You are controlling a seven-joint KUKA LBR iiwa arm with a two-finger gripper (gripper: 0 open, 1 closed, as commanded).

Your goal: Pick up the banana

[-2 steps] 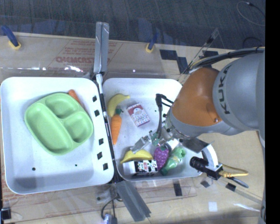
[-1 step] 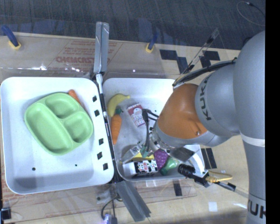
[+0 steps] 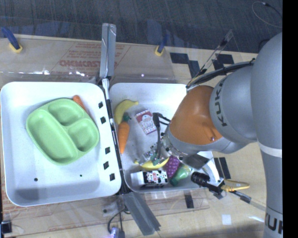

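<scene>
A yellow banana [image 3: 123,108] lies at the back left of the right bin [image 3: 154,89], beside the divider. A second, smaller yellow banana-shaped piece [image 3: 155,164] lies near the bin's front, among other items. My gripper [image 3: 157,155] hangs low over this front cluster, right above the smaller yellow piece and well apart from the back banana. The orange-banded wrist [image 3: 193,120] hides most of the gripper, and nothing can be seen held in it.
In the right bin, an orange carrot [image 3: 123,136] lies along the divider, with a red-and-white packet [image 3: 146,122], purple grapes [image 3: 173,163], a green item [image 3: 182,173] and a dark box [image 3: 154,178]. The left bin [image 3: 20,182] holds a green divided plate [image 3: 63,129] and a small orange item [image 3: 78,101].
</scene>
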